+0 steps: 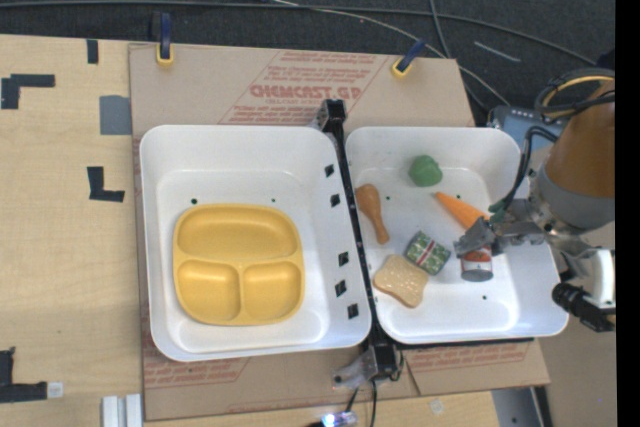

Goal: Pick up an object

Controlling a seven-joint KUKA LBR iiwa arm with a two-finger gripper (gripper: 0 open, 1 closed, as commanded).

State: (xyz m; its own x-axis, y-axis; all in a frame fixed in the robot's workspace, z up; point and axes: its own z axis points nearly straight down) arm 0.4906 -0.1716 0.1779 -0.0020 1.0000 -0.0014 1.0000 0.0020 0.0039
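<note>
The right bin [530,313] holds several toy foods. A green round piece [425,171] lies at the back, with an orange carrot [456,208] in front of it. A brown drumstick [372,211] lies near the bin's left wall. A green packet [428,252] and a slice of toast [401,282] sit toward the front. My gripper [474,246] reaches in from the right, low over the bin, directly above a small grey and red can [478,268]. The gripper hides the can's top, and the carrot's tip lies just behind the gripper.
The left bin [160,155] holds a yellow divided plate [238,263]. A black divider [345,215] runs between the two bins. Cables [560,100] hang at the back right above the arm [585,165]. Cardboard lies under both bins.
</note>
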